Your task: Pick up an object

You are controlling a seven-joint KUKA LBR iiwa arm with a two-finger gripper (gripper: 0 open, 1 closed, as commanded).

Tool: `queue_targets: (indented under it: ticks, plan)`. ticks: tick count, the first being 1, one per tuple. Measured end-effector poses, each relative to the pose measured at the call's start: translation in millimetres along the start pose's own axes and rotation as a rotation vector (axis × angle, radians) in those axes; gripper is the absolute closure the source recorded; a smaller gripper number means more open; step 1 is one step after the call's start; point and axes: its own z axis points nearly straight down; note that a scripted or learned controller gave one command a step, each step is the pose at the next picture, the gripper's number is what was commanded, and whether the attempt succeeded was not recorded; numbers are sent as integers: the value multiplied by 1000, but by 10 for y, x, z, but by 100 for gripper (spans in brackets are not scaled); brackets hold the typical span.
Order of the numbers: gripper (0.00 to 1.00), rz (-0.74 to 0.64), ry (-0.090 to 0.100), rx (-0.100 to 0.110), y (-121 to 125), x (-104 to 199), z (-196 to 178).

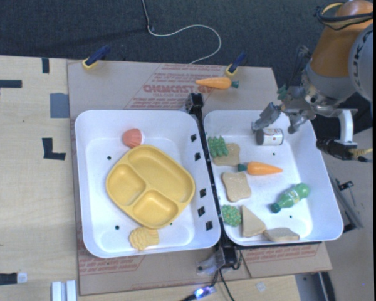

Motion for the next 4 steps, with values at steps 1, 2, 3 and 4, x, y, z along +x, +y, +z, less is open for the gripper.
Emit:
queue_targets:
  ticks: [1, 2, 3, 4]
  plan:
    - [0, -3, -2, -14, 25, 3, -88]
    - [0, -3, -3, -10, 114, -42, 445]
    - [0, -3, -2, -8, 98, -18, 1096]
    - [0, -4, -4, -14, 103, -10, 1420]
